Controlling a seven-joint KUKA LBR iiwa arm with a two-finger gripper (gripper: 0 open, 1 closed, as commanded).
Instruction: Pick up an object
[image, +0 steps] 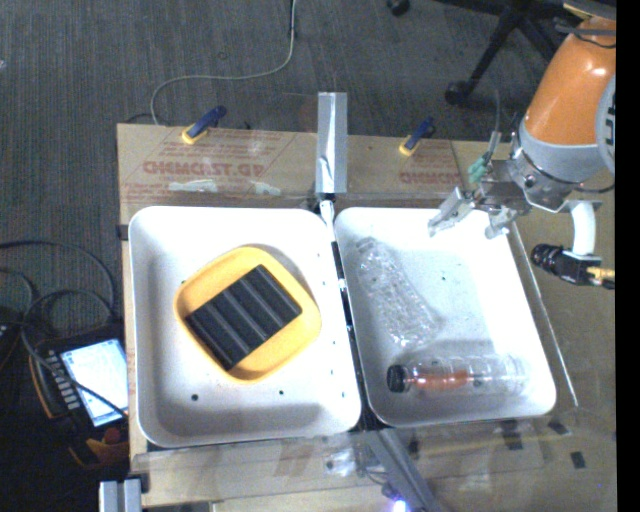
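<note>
Here the claw (468, 212) hangs open and empty, maybe lining up above the clear bottle (455, 375) in the right bin (540, 330).

Even, fairly bright overhead light washes my two white bins (145, 330) nearly flat, with soft shadows along their inner walls. The dark carpet (70, 70) looks grainy, and my claw (468, 212) blurs slightly.
</note>
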